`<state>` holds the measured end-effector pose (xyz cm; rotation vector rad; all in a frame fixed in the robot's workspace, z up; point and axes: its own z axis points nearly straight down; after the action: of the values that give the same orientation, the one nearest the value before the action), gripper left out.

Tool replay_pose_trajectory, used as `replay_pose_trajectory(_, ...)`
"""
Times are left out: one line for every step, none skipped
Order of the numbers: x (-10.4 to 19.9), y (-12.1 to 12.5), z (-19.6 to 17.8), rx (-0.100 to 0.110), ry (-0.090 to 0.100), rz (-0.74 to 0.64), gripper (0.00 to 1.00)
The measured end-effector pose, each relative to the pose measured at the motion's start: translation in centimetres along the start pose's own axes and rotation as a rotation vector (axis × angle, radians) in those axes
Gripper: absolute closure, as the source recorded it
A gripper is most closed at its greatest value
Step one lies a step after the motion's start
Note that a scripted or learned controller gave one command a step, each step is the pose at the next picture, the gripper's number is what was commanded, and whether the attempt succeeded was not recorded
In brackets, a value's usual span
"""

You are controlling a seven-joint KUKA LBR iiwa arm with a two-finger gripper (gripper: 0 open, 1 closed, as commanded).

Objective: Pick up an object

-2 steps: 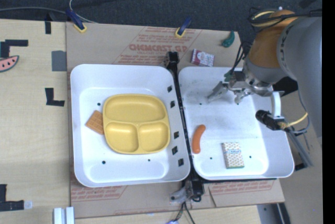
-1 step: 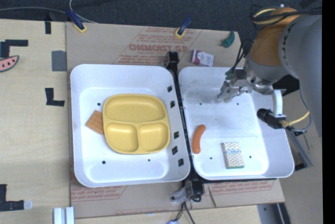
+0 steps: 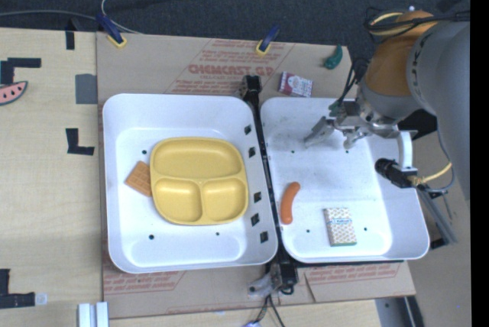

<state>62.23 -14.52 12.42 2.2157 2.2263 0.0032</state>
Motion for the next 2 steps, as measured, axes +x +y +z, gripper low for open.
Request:
replay_pose_trajectory(1.75,-4.01,3.80,0.000,-0.002,0.005,0.00)
replay_pose_trajectory(1.69,-3.94,2.81,-0.003,-0.005,0.004,1.00)
